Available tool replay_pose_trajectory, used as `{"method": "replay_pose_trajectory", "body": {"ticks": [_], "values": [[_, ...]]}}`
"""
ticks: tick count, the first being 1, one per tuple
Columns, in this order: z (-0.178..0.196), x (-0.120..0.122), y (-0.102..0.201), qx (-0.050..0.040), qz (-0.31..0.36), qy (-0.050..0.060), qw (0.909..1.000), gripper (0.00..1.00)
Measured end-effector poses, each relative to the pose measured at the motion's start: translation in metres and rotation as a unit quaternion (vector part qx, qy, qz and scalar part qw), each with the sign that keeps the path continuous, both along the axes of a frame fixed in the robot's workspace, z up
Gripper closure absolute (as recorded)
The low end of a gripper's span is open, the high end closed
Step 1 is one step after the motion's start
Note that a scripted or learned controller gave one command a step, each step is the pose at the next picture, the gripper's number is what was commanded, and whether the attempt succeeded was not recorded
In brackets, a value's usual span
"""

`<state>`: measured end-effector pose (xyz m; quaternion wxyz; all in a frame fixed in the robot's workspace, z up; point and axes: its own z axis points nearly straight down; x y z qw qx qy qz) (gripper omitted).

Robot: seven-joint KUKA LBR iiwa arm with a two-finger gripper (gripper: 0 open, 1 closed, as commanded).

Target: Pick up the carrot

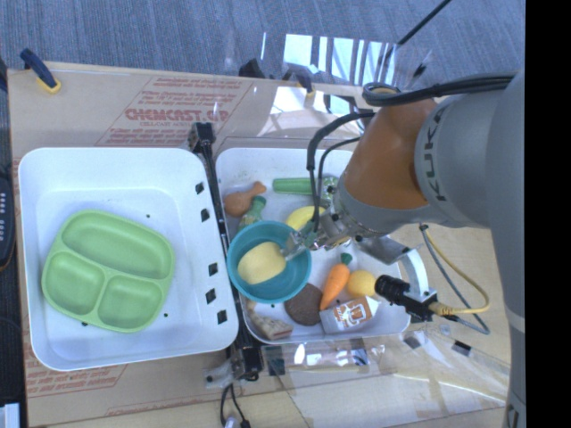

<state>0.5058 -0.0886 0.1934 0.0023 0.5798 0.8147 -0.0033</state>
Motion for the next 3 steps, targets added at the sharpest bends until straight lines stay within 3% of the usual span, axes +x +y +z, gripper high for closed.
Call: {"method": "replay_pose_trajectory", "body": {"ticks": [1, 2, 3], "values": [[0.020, -0.013, -0.076, 0.0022, 0.200, 0.003, 0.9798, 1.00], [0.020, -0.013, -0.074, 0.0025, 0.201, 0.002, 0.9796, 0.00], [-0.076, -0.031, -0.075, 0.0063, 0.193, 0.006, 0.9811, 0.00]]}}
